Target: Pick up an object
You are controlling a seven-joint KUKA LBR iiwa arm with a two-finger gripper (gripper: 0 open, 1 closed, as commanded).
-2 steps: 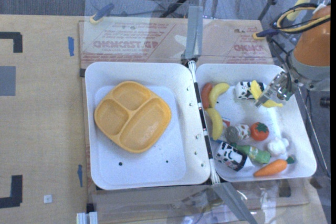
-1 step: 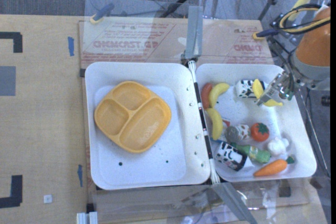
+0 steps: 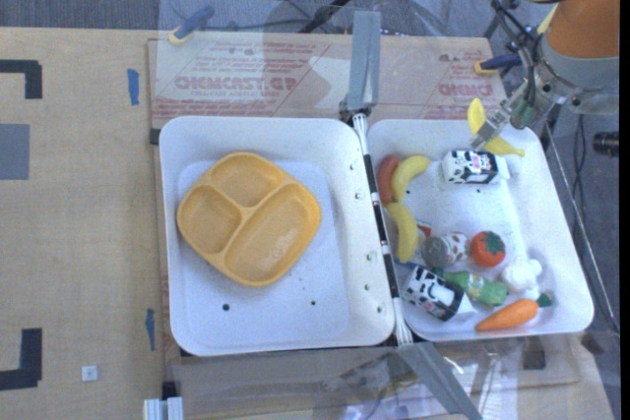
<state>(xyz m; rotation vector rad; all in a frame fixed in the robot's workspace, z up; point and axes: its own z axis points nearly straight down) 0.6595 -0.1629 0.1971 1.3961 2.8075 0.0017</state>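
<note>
One gripper (image 3: 489, 126), finger state unclear, just above black-and-white toy cow (image 3: 468, 166) in right bin (image 3: 569, 241).

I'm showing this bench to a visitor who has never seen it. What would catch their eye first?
Probably the yellow divided plate, lying alone in the left bin. Next, the right bin, crowded with small toys: bananas, a tomato, a carrot and two black-and-white cows. At the right bin's far corner hangs the arm's orange band, its gripper low over the toys.
</note>
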